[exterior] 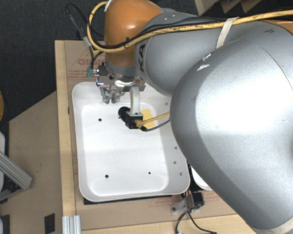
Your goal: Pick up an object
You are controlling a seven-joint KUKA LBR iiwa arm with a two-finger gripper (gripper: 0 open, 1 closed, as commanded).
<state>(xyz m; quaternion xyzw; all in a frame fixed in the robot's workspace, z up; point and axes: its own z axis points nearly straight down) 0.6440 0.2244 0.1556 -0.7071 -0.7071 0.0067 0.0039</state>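
Arm (234, 130): nearest the camera, its grey bulk covers the right of the view; one arm, with one orange band (129, 23) above the wrist.
Bin (122, 179): one white bin in plain sight on the left; a white sliver (199, 182) under the arm is probably the second.
Gripper (110, 95): one, low over the bin's far end, near the back wall; whether it is apart or together cannot be told, and nothing is seen held in it.
Yellow piece (146, 113): one, on the bin floor just right of the gripper, partly hidden by the wrist; its kind is unclear.
Dots (106, 176): three small dark dots on the open floor, probably marks, not objects.
Step in hand: probably lining up a grasp.
Doing it well: centre the gripper over the yellow piece, descend straight, and close only once the piece sits between; keep clear of the back wall.
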